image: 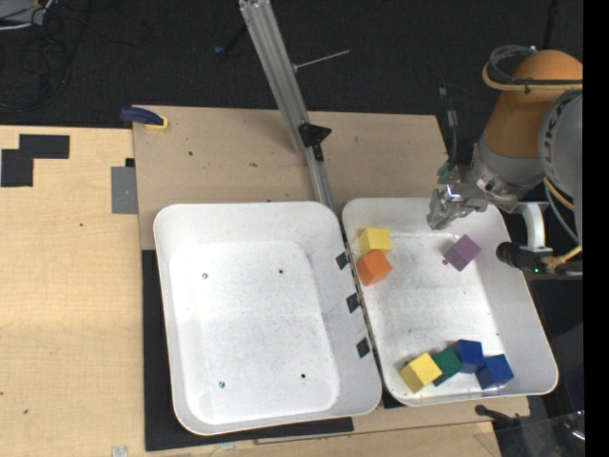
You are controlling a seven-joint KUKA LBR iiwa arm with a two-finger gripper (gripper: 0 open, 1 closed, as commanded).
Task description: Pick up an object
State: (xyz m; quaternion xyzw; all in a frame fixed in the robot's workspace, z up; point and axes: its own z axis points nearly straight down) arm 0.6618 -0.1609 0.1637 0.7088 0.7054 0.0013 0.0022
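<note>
arm comes in from the right, orange band up top. gripper (445, 209) sits over the back edge of the right bin (533, 350), nothing between its fingers as far as i can see; can't tell whether they're apart or together. purple block (462, 252) lies just beside it, toward the front, not touching. yellow block (375, 241) and orange block (373, 268) touch each other at the bin's left wall. front corner has a cluster: second yellow block (420, 371), green block (445, 363), two blue blocks (469, 352) (494, 370). left bin (181, 227) sits alongside.
</note>
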